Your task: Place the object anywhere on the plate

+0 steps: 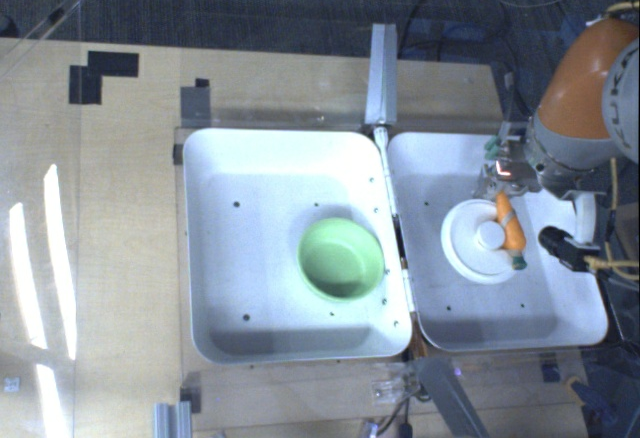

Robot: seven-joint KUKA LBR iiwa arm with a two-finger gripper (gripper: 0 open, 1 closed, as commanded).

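Note:
An orange carrot [510, 227] with a green tip lies slanted across the right side of the small white plate [470, 244] in the right bin [440, 306]. Its lower end hangs over the plate's rim. My gripper [503, 173] hangs just above the carrot's upper end, at the far side of the plate. The arm's wrist hides how the gripper meets the carrot, and I cannot tell whether they touch.
A green bowl [342, 257] sits in the left bin [230, 226], near the divider between the bins. The arm's grey and orange body [590, 86] hangs over the right bin's far right corner.

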